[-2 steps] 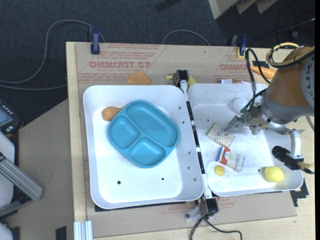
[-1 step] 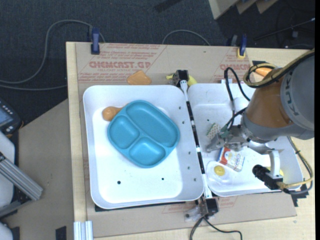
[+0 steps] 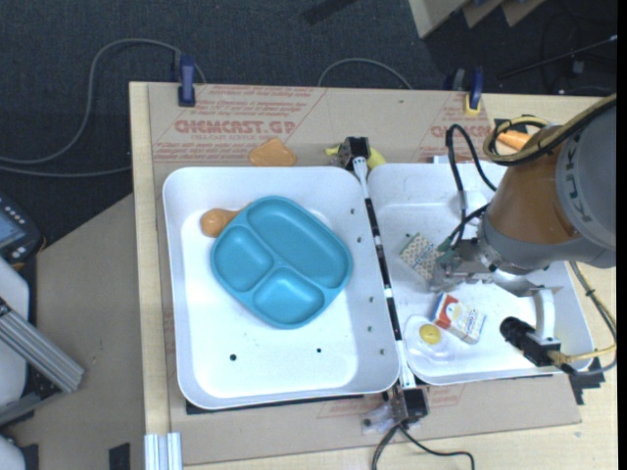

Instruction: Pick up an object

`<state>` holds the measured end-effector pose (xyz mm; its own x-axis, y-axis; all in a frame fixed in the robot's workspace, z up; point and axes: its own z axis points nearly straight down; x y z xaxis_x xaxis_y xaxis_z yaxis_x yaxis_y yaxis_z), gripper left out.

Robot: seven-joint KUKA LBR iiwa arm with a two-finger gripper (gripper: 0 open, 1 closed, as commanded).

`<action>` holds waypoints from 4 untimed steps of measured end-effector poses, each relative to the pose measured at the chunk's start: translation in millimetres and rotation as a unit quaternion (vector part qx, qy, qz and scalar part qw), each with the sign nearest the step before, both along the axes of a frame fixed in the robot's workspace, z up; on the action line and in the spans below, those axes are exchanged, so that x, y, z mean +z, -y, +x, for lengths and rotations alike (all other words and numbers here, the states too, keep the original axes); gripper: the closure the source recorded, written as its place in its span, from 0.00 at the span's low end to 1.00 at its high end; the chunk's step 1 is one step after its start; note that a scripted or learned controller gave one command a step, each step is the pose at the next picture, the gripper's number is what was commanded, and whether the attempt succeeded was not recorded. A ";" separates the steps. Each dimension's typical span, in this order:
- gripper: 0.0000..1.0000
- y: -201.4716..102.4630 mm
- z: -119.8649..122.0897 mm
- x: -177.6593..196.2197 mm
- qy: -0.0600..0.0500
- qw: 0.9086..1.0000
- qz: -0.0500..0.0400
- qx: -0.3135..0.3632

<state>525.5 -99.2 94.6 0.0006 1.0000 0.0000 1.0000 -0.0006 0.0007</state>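
Observation:
In the right bin (image 3: 549,360) lie a small patterned packet (image 3: 417,253), a red and white packet (image 3: 459,318) and a yellow round piece (image 3: 429,335) near the front left corner. My gripper (image 3: 444,270) hangs low over this bin, just right of the patterned packet and above the red and white one. The arm's orange band and grey body cover the bin's right half. The left bin (image 3: 294,365) holds a blue divided plate (image 3: 281,259) with an orange lump (image 3: 215,221) at its upper left edge.
An orange piece (image 3: 272,152) lies on the bench behind the left bin. A black and yellow clip (image 3: 355,150) sits at the top of the ridge between the bins. Blue clamps (image 3: 186,78) hold the board's back edge.

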 end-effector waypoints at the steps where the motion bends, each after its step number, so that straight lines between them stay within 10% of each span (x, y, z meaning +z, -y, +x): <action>1: 0.00 0.0 -0.2 -0.5 0.000 1.000 0.000 0.000; 2: 0.00 18.5 -48.8 -10.4 -0.003 1.000 0.001 -0.002; 3: 1.00 17.4 -46.0 0.1 0.000 1.000 0.000 0.000; 4: 1.00 -37.4 1.6 94.3 0.004 1.000 -0.001 0.003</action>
